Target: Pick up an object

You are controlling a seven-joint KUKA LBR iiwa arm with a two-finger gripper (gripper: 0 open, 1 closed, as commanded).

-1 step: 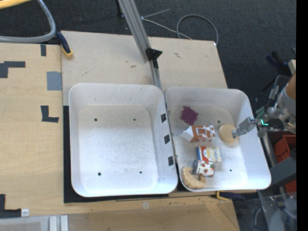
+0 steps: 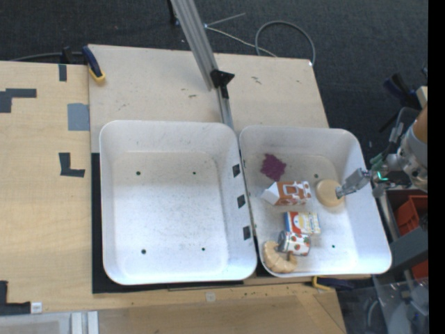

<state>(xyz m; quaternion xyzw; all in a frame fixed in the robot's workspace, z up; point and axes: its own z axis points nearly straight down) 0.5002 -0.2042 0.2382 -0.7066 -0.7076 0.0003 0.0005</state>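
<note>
Dark carpet surrounds a pale wooden worktop point(image 2: 160, 82) that carries two shallow white bins side by side. A grey cable loops on the carpet beyond the far edge, and a metal rail point(image 2: 198, 37) slants down from the top of the view to end between the bins. A blue and yellow clamp point(image 2: 92, 62) sits at the worktop's far left corner, with grey and black tape marks on the lighter board to the left.

The left bin point(image 2: 167, 134) shows only its speckled white floor. The right bin point(image 2: 354, 242) holds all the objects, gathered towards its left and middle. A purple piece point(image 2: 273, 165) lies farthest back. Just in front of it is a small white and orange carton point(image 2: 290, 193), tipped on its side. A second carton point(image 2: 302, 223) lies nearer, with a third small printed pack point(image 2: 293, 243) just beside it, and a tan, bread-like lump point(image 2: 278, 259) rests against the near wall. A round tan disc point(image 2: 328, 193) lies to the right of the first carton.

The arm reaches in from the right, over the right bin's rim. Its tool point(image 2: 348, 186) is low at the disc's right edge, touching or almost touching it. Whether the tool is spread or closed cannot be told, and nothing is seen in its grip.
</note>
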